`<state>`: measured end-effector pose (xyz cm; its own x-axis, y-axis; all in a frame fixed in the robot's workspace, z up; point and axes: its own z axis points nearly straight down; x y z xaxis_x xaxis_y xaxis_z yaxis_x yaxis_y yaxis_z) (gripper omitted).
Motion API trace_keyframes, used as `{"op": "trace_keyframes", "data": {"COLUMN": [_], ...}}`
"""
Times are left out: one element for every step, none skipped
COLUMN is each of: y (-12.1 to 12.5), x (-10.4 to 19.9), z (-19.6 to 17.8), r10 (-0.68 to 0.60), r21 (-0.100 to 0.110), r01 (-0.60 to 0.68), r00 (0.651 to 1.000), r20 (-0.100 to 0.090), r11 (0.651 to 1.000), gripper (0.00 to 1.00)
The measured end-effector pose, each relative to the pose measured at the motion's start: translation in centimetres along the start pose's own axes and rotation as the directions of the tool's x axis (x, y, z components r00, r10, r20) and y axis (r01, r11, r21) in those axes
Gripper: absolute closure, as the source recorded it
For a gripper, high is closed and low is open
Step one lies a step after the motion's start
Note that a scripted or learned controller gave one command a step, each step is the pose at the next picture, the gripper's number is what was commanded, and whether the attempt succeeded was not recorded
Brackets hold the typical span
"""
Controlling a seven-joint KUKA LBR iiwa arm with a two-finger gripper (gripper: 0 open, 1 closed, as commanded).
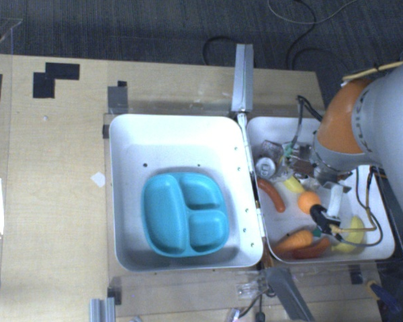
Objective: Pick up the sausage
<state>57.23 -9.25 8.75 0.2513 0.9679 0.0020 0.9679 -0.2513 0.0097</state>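
Two shallow white bins are seen side by side on the table [54,180]. In the left bin [131,153] a blue divided plate [185,213] is set, toward the near side. The right bin [383,247] is crowded with toy food.

The sausage [271,194], reddish-orange and elongated, is found at the left side of the right bin, just beside the wall shared with the left bin, lying at a slant. It is untouched and apart from the arm's tooling.

The arm [369,123] is reached in from the right, its orange band seen above the wrist, and is hung over the far right part of the right bin. The gripper [289,165] is placed just far and right of the sausage, near a small silvery item [265,167] and a yellow piece [293,184]. Whether the jaws are wide or narrow cannot be told, and nothing is seen held between them.

An orange ball-like fruit [308,201] is seen near the middle of the right bin. A carrot [297,239] and a dark red item [311,250] are laid along the near wall, with a yellow-green fruit [352,233] to their right. Cables [302,9] are trailed over the dark floor beyond the table.
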Motion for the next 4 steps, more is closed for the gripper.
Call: {"op": "trace_keyframes", "data": {"y": [-1.5,-2.6,-2.5,1.3], "x": [0.3,0.2,0.4,-1.0], "z": [-0.1,-0.1,-0.9,0.0], "r10": [0.124,0.342,0.333,0.467], "r21": [-0.005,-0.003,-0.001,0.002], "r01": [-0.124,-0.342,-0.333,-0.467], "r00": [0.992,0.940,0.943,0.884], "r20": [-0.001,-0.003,-0.004,0.001], "r11": [0.992,0.940,0.943,0.884], "gripper": [0.00,0.00,1.00,1.00]}}
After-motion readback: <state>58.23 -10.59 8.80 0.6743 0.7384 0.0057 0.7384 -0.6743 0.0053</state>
